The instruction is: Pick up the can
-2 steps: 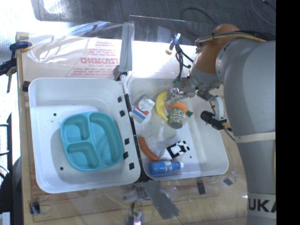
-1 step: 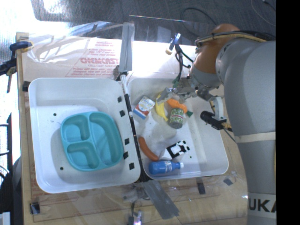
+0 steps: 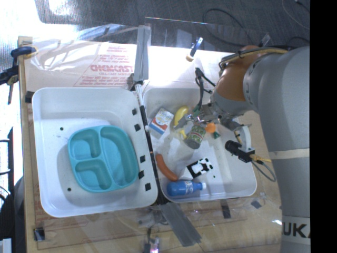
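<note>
Bins point(image 3: 47, 109) – two | can point(image 3: 196, 136) – one, under tool point(image 3: 200, 119) | grip unclear

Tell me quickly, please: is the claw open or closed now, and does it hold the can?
Claw: right above the can; open or closed cannot be told, nor any hold.

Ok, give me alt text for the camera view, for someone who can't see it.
The grey arm's gripper is down in the right white bin, at a small green-labelled can among a yellow banana, orange sausage and blue bottle. The left white bin holds a turquoise divided tray.
</note>
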